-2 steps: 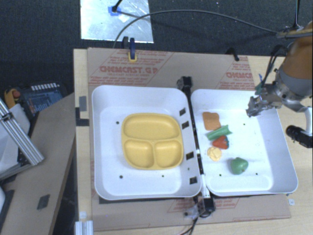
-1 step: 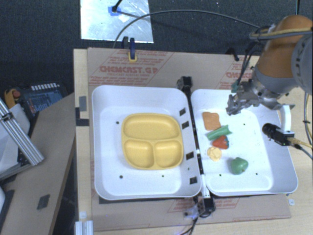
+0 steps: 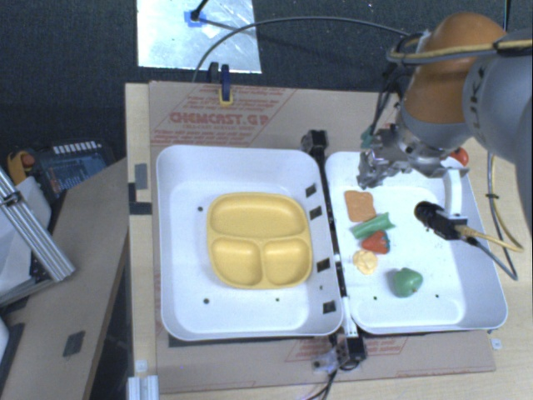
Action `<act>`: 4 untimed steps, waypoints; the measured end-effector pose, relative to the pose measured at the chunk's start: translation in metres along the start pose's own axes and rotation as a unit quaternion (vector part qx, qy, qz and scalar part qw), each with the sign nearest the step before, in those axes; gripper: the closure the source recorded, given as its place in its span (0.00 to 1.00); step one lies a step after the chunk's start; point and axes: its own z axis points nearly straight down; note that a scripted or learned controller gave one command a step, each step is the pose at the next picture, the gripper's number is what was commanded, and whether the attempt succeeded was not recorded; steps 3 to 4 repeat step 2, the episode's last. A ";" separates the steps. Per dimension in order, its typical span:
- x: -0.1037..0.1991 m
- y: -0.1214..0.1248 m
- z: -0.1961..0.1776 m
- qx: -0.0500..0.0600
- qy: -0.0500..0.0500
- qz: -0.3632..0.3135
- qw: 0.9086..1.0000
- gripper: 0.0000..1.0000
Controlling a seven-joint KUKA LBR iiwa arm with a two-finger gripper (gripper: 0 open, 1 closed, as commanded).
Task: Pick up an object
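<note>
From above, my arm (image 3: 466, 82) reaches in from the right, wrist bent down, gripper (image 3: 369, 176) hovering over the right bin (image 3: 479, 307); I cannot tell its finger state. The orange piece (image 3: 360, 205) lies just below.

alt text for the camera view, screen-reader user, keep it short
A grey-and-orange robot arm's gripper hovers over the right bin, above an orange slab, green bean, yellow piece and green lump. The left bin holds a yellow divided tray.

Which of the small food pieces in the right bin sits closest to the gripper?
The flat orange piece, topmost of the cluster, just below the gripper; the green, red and yellow pieces lie farther down.
</note>
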 end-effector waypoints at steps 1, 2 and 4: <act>0.044 0.010 0.007 0.000 0.000 0.000 1.000 1.00; 0.098 0.024 -0.004 -0.001 0.000 0.000 1.000 1.00; 0.098 0.024 -0.004 -0.001 0.000 0.000 1.000 1.00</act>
